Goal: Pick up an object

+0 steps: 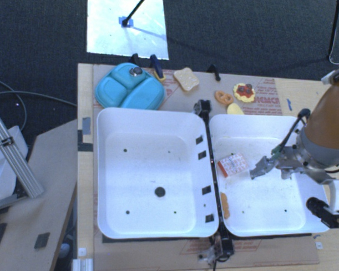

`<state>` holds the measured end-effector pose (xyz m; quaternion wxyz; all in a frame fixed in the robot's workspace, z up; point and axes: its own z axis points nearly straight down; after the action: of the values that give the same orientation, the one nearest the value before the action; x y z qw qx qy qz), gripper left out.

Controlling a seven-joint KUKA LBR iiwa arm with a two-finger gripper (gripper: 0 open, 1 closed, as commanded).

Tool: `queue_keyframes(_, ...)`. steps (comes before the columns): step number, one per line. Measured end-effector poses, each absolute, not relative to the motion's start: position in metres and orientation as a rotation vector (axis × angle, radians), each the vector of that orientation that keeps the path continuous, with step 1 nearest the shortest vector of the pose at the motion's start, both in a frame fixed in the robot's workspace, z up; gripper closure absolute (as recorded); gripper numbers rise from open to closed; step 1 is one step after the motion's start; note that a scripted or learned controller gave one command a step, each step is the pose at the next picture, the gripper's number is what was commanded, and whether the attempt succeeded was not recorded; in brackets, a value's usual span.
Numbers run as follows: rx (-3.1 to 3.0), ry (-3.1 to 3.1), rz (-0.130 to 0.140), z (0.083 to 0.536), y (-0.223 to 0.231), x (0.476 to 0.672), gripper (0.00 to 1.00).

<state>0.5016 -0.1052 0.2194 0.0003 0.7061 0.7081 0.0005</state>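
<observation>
Your end effector (259,168) hangs low at centre right of the frame, inside the right bin (299,228), just beside the small red-and-white packet (232,164) without touching it; whether it is spread or pressed together you cannot tell from here, and nothing shows in its grip.

Counting from largest to smallest: two white bins, the left bin (112,174) holding one small dark disc (160,191); one blue sectioned plate (129,87) on the surface at upper left; one toast slice (186,79); one red-topped toy pastry (244,92); one packet; one pretzel (223,97); one yellow piece (235,109); one orange strip (225,205) against the right bin's left wall.

I judge the packet light, thin and fairly stiff, perhaps slick; you would do best to pinch it across its short sides, since it lies flat and may skid.
</observation>
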Motion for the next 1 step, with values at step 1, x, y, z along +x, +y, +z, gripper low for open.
queue_keyframes(1, 2.214, 2.220, 0.013, 0.0833, -0.1235, 0.5608, 0.00)
